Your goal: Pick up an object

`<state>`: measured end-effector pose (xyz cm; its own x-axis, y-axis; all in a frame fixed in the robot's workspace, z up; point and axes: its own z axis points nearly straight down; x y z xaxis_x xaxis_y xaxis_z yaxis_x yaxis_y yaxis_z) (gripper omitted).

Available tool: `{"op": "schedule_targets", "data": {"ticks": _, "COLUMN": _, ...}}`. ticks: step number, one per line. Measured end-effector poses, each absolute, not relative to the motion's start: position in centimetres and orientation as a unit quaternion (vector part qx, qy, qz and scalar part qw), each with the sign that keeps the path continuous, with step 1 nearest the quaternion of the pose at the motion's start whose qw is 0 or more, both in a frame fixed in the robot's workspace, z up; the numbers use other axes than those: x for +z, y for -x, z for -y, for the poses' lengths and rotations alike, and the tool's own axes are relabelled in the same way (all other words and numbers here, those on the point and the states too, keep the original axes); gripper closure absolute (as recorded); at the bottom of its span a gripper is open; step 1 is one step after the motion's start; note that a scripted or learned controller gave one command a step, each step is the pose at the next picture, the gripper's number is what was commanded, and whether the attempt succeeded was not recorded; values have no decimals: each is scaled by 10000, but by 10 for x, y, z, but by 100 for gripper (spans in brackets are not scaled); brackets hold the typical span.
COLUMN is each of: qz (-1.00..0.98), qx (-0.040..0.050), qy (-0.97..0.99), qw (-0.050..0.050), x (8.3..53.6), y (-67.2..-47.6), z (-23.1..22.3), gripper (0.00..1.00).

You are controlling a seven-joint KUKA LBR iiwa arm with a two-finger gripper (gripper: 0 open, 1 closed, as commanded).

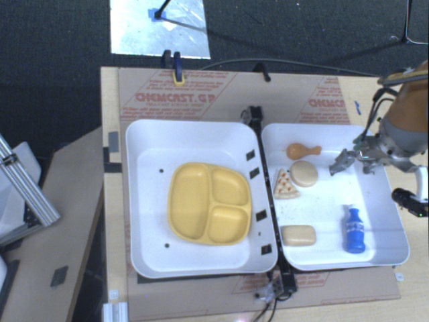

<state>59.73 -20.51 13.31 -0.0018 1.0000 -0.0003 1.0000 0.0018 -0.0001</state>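
Five items in right bin (385, 247): blue bottle (354, 230) nearest tool (354, 161); tool spread open, empty, nothing obstructing.

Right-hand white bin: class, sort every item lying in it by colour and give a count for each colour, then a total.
Tan or brown: 3 (plastic toy drumstick, round bun, rounded rectangular bread block)
Orange with spots: 1 (toy pizza wedge)
Blue: 1 (small plastic bottle)
Total: 5
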Motion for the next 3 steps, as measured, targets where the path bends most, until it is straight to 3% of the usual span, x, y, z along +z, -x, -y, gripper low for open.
{"op": "schedule_targets", "data": {"ticks": 1, "qz": -7079, "qx": -2, "qy": -7064, "qw": -1, "x": 82, "y": -598, "z": 205, "gripper": 0}}
{"op": "schedule_targets", "data": {"ticks": 2, "qz": -7081, "qx": 11, "qy": -7061, "qw": 26, "x": 96, "y": -599, "z": 205, "gripper": 100}}
{"op": "schedule_targets", "data": {"ticks": 3, "qz": -7084, "qx": 15, "qy": -7058, "qw": 29, "x": 140, "y": -603, "z": 206, "gripper": 100}}
